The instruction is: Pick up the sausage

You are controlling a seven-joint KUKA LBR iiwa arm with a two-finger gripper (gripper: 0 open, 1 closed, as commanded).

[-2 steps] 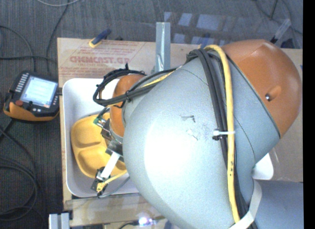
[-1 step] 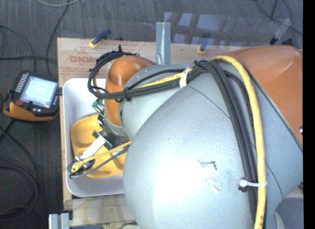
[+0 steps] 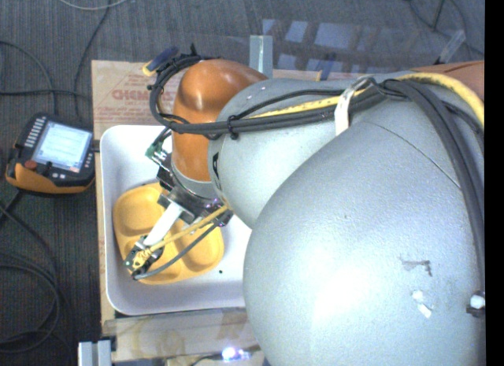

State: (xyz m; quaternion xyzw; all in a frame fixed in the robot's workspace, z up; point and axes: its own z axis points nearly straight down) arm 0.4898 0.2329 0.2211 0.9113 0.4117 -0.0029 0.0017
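My arm, with its orange band above the wrist, reaches down into the left white bin and covers much of it. The gripper hangs low over a glossy yellow-orange lumpy thing that lies in the bin's front half. The wrist body hides where the gripper meets it. Part of the same yellow mass bulges out to the gripper's right. Whether this mass is one thing or several pressed together I cannot tell.
The large grey arm link blocks the right half of the view. A teach pendant with a lit screen lies on the floor left of the bench. Cardboard sits behind the bin. Bare white floor of the bin lies at its back left.
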